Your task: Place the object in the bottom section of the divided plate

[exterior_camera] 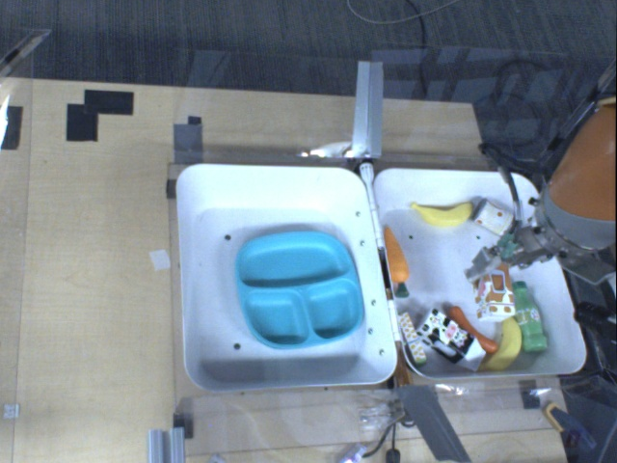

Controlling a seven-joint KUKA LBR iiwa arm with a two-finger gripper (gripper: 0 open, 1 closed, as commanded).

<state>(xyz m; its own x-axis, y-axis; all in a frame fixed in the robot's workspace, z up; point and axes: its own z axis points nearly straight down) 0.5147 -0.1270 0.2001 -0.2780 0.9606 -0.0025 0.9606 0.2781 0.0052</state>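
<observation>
A blue divided plate [294, 287] lies in the left white bin [207, 258], with one long section on its far side and two smaller ones on its near side. My gripper [492, 257] reaches in from the right and hangs over the middle of the right bin [439, 249]. Just below it lies a white and orange printed carton [496, 295]. A green bottle [528, 314] lies next to that carton. Nothing can be made out between the gripper's tips at this size.
The right bin also holds a yellow banana [443, 214] at the back, a carrot [395, 258] along the left wall, a second banana [507, 343], an orange piece [474, 328] and black-and-white dice [439, 331] at the front. A metal post [368, 109] stands behind the bins.
</observation>
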